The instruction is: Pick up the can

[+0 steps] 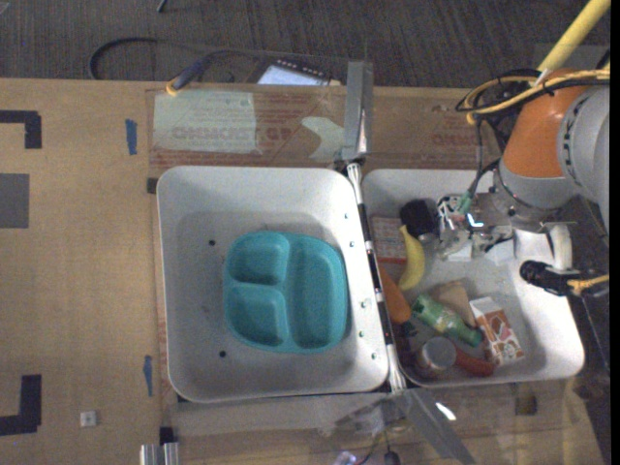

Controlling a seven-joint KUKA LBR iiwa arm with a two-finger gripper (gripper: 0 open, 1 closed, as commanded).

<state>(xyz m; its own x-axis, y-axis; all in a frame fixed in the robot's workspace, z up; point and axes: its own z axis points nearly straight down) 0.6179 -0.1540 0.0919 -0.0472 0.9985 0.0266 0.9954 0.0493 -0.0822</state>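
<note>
The can [438,355] stands upright in the near left corner of the right bin [552,342], its round grey top facing up. A green bottle [446,319] lies just behind it and a red item [473,361] touches its right side. My gripper [453,231] hangs over the far part of the same bin, well behind the can, next to a banana [413,260] and a black object [418,215]. Nothing is visibly held.
A teal divided plate [287,291] lies in the left bin [194,211]. An orange carrot-like piece [394,300], a small carton [497,329] and a tan item [453,294] crowd the right bin around the can. The arm's orange band [542,134] reaches in from the right.
</note>
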